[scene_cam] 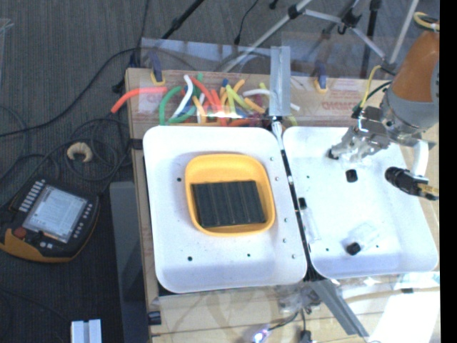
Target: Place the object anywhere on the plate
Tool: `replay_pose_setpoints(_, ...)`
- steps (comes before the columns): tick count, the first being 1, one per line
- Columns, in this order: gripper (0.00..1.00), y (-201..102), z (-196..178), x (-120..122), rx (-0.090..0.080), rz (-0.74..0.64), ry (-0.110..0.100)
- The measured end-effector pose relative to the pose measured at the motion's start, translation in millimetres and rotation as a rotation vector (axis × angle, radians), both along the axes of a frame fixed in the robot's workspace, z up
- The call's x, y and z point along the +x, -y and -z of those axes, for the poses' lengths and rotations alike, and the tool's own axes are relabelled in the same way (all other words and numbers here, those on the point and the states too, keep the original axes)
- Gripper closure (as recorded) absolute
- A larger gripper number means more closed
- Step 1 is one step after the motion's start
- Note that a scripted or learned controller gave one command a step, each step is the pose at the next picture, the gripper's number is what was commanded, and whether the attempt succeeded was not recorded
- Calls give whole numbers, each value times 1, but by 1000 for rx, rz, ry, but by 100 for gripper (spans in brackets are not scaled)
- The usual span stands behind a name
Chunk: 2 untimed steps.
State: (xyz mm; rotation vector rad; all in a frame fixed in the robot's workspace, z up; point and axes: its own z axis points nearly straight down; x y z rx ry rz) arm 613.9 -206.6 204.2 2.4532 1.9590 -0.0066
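Observation:
A yellow plate [193,174] with a dark ribbed mat [227,204] in its well lies in the left white bin [168,256]. My gripper [351,151] hangs over the back of the right white bin [400,259], open, with nothing between its fingers. A small black object [351,176] rests on the bin floor just in front of the fingertips, apart from them. A second small black object [353,248] lies near the front of the same bin, and a clear, hard-to-see piece [365,231] lies beside it.
A ridge [293,191] divides the two bins. Coloured tubes and cables [207,98] are heaped behind the left bin. A black cylinder with a yellow tip [405,180] juts out beside the arm over the right bin. A pendant [50,220] lies on the floor at left.

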Motion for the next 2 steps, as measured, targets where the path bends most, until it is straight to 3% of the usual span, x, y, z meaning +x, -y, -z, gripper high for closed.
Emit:
replay_pose_setpoints(1, 100, -72, 57, -48, 4, -36, -2)
replay_pose_setpoints(2, 100, -115, 21, -92, 5, -132, -1)
